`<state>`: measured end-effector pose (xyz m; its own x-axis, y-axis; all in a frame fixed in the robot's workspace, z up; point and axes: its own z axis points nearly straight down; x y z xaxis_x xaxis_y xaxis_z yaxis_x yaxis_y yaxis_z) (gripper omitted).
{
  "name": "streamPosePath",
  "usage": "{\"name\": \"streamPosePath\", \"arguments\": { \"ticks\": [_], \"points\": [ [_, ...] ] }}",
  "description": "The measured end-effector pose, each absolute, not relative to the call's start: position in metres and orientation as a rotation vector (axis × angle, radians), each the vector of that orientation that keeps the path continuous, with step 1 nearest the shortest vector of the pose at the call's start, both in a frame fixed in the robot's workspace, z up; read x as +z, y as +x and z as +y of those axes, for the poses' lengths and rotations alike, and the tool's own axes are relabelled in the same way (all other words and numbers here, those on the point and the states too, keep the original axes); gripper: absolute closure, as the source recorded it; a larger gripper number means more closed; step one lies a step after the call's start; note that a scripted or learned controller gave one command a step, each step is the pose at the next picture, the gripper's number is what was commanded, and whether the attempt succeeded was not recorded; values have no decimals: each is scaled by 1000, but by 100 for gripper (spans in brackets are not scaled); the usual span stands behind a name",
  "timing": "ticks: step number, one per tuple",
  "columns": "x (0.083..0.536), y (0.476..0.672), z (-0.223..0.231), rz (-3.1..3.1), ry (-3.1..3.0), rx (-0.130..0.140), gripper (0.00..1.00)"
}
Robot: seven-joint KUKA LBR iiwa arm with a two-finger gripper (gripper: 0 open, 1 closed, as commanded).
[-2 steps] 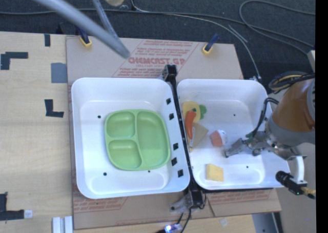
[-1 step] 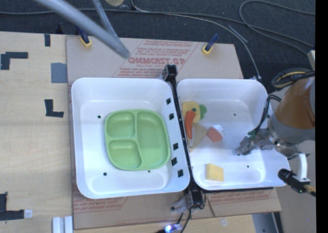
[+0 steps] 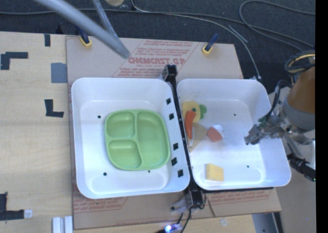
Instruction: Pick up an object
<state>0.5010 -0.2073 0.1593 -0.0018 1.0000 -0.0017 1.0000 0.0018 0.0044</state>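
Logged nearest the camera, at 6 o'clock in the right bin (image 3: 241, 185): yellow block (image 3: 214, 172), flat on the white floor, well apart from the rest. Noted at 3 o'clock over the same bin, just inside its right wall: gripper (image 3: 254, 137), dark, nothing seen in it; whether open or closed could not be told. Behind it, arm (image 3: 302, 98), grey with an orange band. Listed near the bin's centre: pink-and-white piece (image 3: 214, 134). At 9 o'clock, against the dividing wall: orange carrot (image 3: 190, 124), lying lengthwise, touching a yellow-and-green toy (image 3: 193, 109) at 10 o'clock. Found in the left bin (image 3: 82, 124), at its centre: green divided plate (image 3: 137, 139), three compartments. Under both bins: cardboard sheet (image 3: 154, 57) with red lettering, pinned at 12 o'clock by two yellow clamps (image 3: 207, 48). Farthest, on dark floor: cables (image 3: 256, 16).
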Motion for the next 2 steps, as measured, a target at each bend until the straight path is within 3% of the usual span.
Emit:
{"name": "streamPosePath", "arguments": {
  "ticks": [1,2],
  "points": [
    [204,496,-206,2221,2218,2,100],
    [250,503,-211,2221,2217,2,100]
  ]
}}
